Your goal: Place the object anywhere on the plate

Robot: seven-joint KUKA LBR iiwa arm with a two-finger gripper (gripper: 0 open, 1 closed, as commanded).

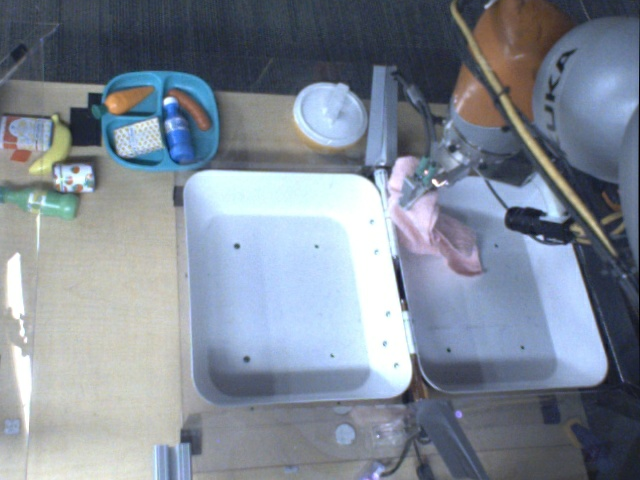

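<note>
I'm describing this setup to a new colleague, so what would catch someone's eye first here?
Probably the big grey arm with its orange band, reaching in from the right, with the end effector at a pink cloth draped in the right bin near the divider. Next, the bright blue divided plate of toy food at upper left, beyond the left bin.

You see: pink cloth point(440, 233) soft, crumpled, matt | white bins point(290, 288) smooth plastic | bench point(100, 308) matt wood | arm point(590, 88) glossy grey shell
</note>
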